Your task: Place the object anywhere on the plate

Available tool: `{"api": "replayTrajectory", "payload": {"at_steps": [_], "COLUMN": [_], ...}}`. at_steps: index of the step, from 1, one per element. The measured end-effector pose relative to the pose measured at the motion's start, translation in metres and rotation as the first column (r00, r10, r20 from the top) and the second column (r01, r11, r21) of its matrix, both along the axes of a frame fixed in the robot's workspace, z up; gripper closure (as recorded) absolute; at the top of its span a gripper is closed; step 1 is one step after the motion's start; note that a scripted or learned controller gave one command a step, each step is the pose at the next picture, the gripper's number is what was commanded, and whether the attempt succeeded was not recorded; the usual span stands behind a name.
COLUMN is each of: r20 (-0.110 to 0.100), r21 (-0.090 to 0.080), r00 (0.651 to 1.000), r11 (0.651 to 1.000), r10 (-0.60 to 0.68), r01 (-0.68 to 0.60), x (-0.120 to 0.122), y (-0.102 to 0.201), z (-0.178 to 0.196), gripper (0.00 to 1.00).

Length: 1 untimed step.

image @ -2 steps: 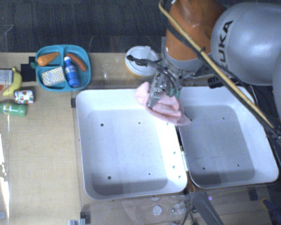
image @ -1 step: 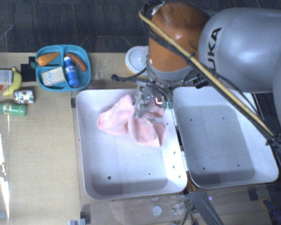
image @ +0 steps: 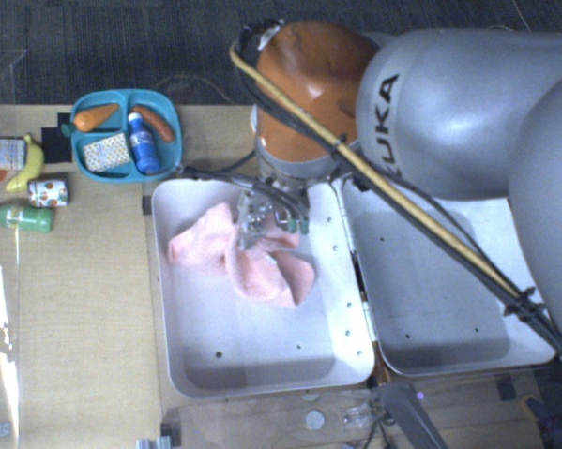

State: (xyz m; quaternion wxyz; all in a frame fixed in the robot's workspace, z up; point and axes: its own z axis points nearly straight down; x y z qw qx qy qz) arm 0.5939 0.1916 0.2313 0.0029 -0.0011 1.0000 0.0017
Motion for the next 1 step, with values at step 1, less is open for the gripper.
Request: {"api": "replayTrajectory", "payload": {"at_steps": [1], "r20": [0.000], "r21": [0.000], "r00": [1.000], "r11": [1.000], "r10": [0.000], "r01": [0.000], "x": [0.0001], "y": [-0.0002], "z": [0.0002], "gripper": [0.00]}}
